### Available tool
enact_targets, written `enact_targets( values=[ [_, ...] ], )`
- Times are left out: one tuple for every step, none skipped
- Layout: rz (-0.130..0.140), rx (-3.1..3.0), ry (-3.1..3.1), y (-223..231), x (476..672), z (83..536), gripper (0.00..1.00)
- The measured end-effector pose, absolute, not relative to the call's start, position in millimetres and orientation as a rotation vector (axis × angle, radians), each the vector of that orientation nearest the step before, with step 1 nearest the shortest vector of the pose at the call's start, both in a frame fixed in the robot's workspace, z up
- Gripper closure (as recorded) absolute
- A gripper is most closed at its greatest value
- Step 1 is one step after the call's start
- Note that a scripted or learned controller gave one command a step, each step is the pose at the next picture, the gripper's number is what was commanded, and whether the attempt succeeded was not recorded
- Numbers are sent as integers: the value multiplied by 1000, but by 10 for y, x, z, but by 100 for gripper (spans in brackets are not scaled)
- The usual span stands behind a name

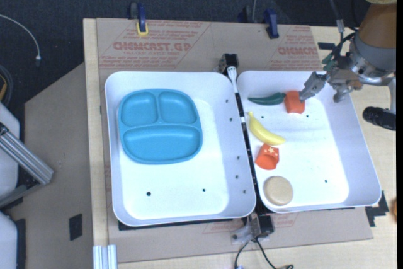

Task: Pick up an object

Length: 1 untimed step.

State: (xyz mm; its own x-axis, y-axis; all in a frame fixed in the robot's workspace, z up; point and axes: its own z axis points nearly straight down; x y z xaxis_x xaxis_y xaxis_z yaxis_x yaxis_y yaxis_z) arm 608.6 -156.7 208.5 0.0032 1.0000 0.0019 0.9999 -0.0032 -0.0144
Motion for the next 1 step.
enact_targets(
  values=[
    [0,-2222,-2222,-1562,6115,2175,0]
  ],
)
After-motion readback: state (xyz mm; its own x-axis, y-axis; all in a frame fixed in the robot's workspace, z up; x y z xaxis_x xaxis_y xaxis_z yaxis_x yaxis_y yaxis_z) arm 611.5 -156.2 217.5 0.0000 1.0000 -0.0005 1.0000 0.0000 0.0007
